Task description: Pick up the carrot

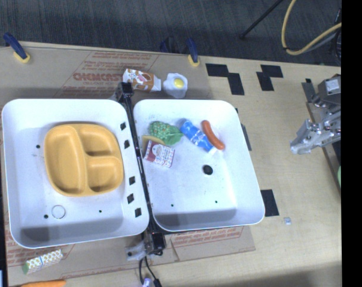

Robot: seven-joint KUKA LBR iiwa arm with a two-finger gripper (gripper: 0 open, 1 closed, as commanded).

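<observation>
- The gripper (pixel 304 141) hangs over the bare bench near its right edge, well apart from both bins. It carries nothing, and whether it is set wide or narrow I cannot tell at this size.
- Behind it, the wrist and arm (pixel 324 109) run off toward the bench's right edge.
- The nearest bin is the right bin (pixel 243 190). Its right rim lies between the gripper and the goods.
- The carrot (pixel 212 135) lies flat in the right bin's far-right quarter. It is a short orange-red stick set on a slant, with its lower end toward the right rim.
- A blue bottle (pixel 195 134) lies just beside the carrot on the left, parallel to it and seemingly touching near the lower end.
- Further left sit a green leafy toy (pixel 164 131) and a red-and-white packet (pixel 160 154), close to the bin's left rim.
- The left bin (pixel 16 178) holds a yellow divided tray (pixel 85 158).
- Step in hand, as I judge it: the approach has not begun and the carrot is untouched.
- The next move calls for travel left across the rim to a point above the carrot. The wrist should then turn so the jaws close across its narrow width, and descend on the side away from the bottle so the bottle is not caught with it.
</observation>
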